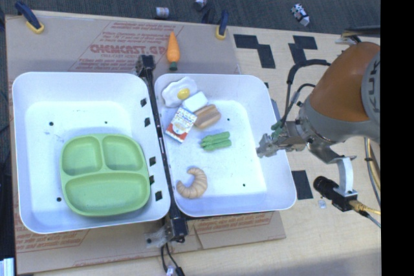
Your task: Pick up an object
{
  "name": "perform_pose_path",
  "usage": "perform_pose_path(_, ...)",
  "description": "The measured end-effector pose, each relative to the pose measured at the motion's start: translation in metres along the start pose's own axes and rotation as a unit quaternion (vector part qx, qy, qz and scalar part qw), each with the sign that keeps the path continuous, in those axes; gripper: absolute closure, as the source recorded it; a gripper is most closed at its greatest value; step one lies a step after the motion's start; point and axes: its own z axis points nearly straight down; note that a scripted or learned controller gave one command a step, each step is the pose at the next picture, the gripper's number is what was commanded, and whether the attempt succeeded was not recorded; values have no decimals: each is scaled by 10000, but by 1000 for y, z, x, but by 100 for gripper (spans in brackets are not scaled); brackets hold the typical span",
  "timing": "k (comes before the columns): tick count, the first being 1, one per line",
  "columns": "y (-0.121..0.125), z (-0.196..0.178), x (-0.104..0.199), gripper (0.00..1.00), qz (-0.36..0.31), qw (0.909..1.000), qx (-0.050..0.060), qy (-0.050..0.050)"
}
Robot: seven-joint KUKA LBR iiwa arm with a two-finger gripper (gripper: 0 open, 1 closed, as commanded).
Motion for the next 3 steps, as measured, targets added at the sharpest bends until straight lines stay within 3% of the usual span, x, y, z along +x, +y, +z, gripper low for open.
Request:
perform_pose_path(1,46,-13,8,100,6,10000,-1,6)
perform_pose_path(2,-1,-12,9,100,4,10000,7,0)
perform_pose_path(3,0,-27,42,100,1,10000,-9,-1)
